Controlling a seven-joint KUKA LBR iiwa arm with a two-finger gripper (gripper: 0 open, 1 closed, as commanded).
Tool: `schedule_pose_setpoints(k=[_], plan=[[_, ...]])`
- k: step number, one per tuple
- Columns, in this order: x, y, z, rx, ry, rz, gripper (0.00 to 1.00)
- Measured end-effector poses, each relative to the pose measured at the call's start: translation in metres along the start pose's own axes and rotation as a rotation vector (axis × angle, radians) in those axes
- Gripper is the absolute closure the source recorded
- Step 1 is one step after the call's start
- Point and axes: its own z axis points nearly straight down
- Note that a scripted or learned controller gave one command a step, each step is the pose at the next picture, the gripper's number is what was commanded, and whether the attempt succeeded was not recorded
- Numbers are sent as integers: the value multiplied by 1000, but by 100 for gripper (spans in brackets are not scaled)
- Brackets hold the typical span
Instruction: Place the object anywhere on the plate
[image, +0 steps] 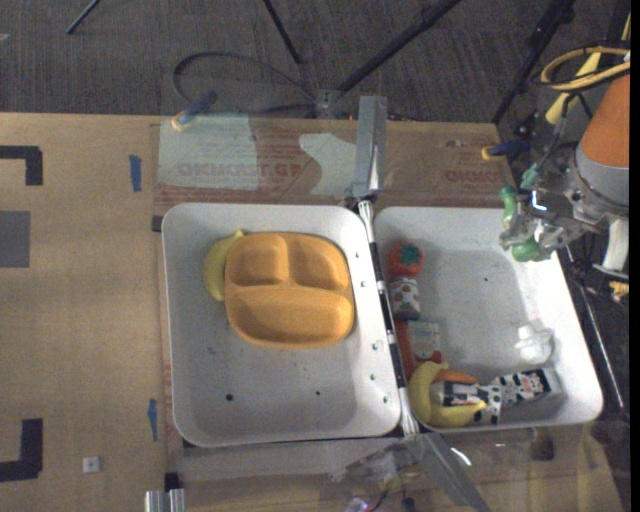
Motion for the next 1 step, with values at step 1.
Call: schedule_pose_setpoints(k=[1], plan=[[0, 0, 0, 0, 0, 0, 0]])
